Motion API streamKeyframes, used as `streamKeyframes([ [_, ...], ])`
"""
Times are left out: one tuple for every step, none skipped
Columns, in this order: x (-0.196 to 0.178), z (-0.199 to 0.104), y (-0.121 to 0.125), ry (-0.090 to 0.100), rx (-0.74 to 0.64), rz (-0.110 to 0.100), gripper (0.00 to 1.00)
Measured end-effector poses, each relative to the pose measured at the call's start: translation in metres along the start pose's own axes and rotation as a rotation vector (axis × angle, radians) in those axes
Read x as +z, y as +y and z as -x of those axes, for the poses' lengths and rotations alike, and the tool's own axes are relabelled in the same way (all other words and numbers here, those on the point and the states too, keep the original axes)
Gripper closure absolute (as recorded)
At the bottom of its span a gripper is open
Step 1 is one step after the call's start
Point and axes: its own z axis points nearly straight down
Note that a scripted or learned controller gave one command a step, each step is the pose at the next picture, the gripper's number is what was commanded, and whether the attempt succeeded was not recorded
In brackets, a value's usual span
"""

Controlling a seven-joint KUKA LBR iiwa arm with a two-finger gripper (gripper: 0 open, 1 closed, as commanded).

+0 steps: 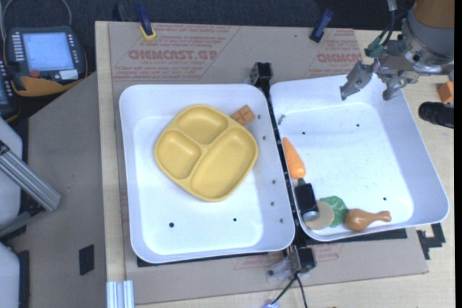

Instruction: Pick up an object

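Note:
My gripper point(373, 84) hangs above the far edge of the right bin point(382, 155), its two fingers spread apart and nothing between them. An orange carrot-shaped piece point(293, 159) lies against the right bin's left wall. In the near left corner of that bin sit a black block point(304, 197), a green and tan piece point(328, 211) and a brown drumstick-shaped toy point(364, 217). All of these lie well below and to the left of the gripper.
The left bin point(144, 198) holds a yellow divided plate point(206, 151) and a small brown block point(243, 115) by its far right corner. A black clamp point(261, 73) sits between the bins at the far side. A teach pendant point(43, 58) rests off the bench at left.

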Motion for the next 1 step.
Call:
streamKeyframes([
  [-0.0074,-0.0003,0.0018,-0.002,-0.002,0.013,0.0],
])
